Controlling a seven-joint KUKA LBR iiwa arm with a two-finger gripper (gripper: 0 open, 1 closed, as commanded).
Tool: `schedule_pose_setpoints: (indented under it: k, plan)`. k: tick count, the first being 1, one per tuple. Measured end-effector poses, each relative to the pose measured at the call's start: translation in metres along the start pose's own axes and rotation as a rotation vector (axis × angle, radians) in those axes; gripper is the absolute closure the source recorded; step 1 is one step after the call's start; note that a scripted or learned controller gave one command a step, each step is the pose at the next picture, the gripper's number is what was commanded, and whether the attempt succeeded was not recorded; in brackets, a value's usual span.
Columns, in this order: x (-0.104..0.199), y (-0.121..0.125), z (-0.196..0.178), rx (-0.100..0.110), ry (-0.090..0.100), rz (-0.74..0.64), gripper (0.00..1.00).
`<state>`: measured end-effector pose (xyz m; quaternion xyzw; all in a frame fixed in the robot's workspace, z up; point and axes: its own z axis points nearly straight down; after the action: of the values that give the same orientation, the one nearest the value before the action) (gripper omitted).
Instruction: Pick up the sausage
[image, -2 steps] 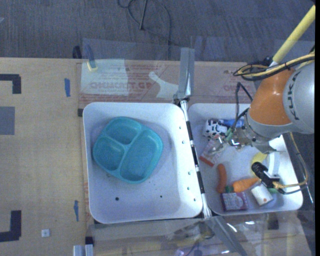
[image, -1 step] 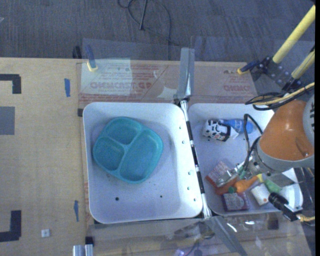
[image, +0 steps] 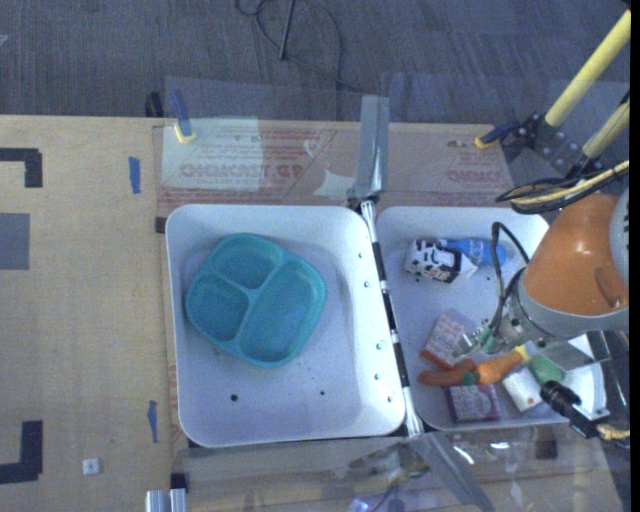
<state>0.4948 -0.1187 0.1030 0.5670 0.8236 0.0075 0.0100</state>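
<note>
The grey arm with its orange band (image: 572, 270) is rising closest to the lens, reaching over the right bin (image: 400, 300) and hanging its gripper (image: 487, 338) low above the clutter there. Glare and cabling are blurring the tip, so I cannot tell whether the jaws are apart or together; nothing is showing between them. The sausage (image: 446, 378), reddish brown, is lying on the bin floor just below and to the left of the jaws, apart from them. An orange carrot (image: 497, 369) is lying end to end with it, almost directly under the jaws. A pink packet (image: 447, 338) is sitting just left of the jaws, and a dark square packet (image: 472, 402) is resting beneath the sausage. A cow-patterned carton (image: 432, 260) is lying well above the jaws. Far to their left, a teal divided plate (image: 256, 298) is sitting in the left bin (image: 300, 410).
</note>
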Motion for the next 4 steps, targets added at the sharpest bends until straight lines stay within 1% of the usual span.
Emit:
schedule_pose_setpoints:
  k: [1, 2, 3, 4]
  plan:
    - [0.0142, -0.0062, 0.0078, 0.010, -0.004, 0.469, 1.00]
    - [0.0151, -0.0090, 0.0112, 0.019, -0.002, 0.471, 0.00]
    - [0.0139, -0.0103, 0.0038, 0.022, -0.003, 0.474, 1.00]
    - [0.0139, -0.0103, 0.0038, 0.022, -0.003, 0.474, 0.00]
